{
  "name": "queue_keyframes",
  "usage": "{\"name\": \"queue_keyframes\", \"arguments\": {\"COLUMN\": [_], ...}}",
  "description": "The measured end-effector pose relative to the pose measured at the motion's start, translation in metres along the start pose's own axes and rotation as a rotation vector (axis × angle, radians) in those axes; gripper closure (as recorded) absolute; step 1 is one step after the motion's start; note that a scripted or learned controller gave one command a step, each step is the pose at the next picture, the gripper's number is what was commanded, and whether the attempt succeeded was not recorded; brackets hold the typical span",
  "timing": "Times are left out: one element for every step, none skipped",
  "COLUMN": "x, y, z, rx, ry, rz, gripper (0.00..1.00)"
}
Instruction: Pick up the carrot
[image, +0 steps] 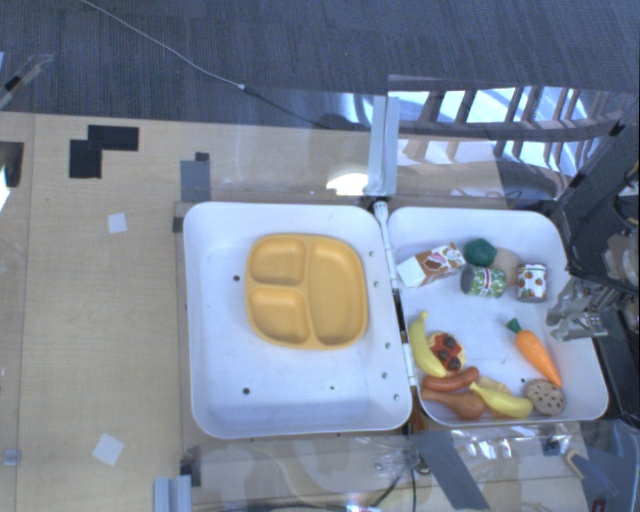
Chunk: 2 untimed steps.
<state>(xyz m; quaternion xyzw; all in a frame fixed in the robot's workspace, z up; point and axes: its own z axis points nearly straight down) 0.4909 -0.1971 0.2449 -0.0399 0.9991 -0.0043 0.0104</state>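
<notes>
In the right bin (590, 400), the carrot (536, 355) lies just left of the end effector (574, 322), grip unclear.

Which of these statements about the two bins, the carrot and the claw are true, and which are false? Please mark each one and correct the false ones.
1. The carrot lies in the right bin. True.
2. The yellow divided plate is in the same bin as the carrot. False: it sits in the left bin.
3. The claw holds the carrot between its fingers. False: the carrot lies on the bin floor, apart from the claw.
4. A cookie lies near the carrot's pointed tip. True.
5. The banana lies on the plate. False: it lies in the right bin, near the divider between the bins.
</notes>
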Motion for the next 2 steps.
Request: {"name": "queue_keyframes", "arguments": {"x": [-0.014,-0.037], "y": [0.018,-0.014], "z": [0.154,0.042], "rx": [-0.005,0.002], "ry": [0.004,-0.003], "rz": [-0.208,-0.307], "gripper": [1.00,1.00]}}
